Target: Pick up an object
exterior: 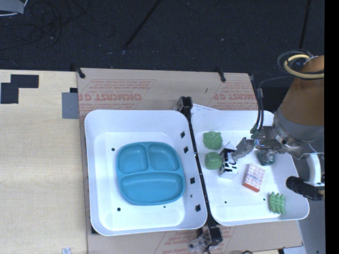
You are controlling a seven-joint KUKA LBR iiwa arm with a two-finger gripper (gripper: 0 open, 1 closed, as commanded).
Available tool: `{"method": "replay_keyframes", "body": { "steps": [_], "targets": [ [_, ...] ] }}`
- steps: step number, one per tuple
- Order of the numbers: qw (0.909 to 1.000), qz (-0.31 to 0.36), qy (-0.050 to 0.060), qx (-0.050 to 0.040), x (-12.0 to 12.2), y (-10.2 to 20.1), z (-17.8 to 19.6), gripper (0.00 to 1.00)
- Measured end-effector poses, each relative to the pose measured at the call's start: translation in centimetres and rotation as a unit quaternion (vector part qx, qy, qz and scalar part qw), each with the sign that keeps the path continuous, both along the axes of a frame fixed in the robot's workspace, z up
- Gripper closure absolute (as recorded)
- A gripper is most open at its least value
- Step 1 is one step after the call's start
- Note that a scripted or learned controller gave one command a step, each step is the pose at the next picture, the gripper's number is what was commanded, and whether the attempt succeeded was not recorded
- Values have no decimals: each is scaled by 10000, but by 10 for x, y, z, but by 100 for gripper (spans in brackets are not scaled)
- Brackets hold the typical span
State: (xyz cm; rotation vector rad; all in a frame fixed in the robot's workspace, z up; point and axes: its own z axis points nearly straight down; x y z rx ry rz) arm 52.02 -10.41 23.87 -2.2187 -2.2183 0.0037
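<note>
1. Looking down on the desk (42, 157), the arm (303, 97) came in from the right and hung over the right bin (241, 222), with the gripper (237, 151) low near the bin's middle.
2. Honestly I couldn't tell if the fingers were open or closed. They were small and dark against the clutter, and nothing was clearly pinched between them.
3. Candidates for the pick were all in that right bin: two green lumpy toys (212, 139) close together by the divider, a small black-and-white object (228, 164) just beside the lower green one, a red-and-white packet (254, 177) lying flat near the middle, and a green ridged piece (276, 202) off toward the near right corner.
4. The left bin (100, 210) held a blue divided plate (149, 172), well apart from the gripper.
5. My guess was that it was lining up on the black-and-white object, since that sat right under the tip.
6. What could go wrong: that object touched or nearly touched the green toy, so a closing finger could land on both and shove one aside.
7. The flat packet looked hard to get under, so the fingers might just skate over it.
8. A descent slightly off could also nudge things into the divider.
</note>
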Motion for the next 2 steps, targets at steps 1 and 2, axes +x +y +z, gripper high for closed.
{"method": "replay_keyframes", "body": {
  "steps": [1,2],
  "targets": [
    [10000,-4,11,2,0,-1,10,100],
    [10000,38,-37,5,-4,69,63,100]
  ]
}}
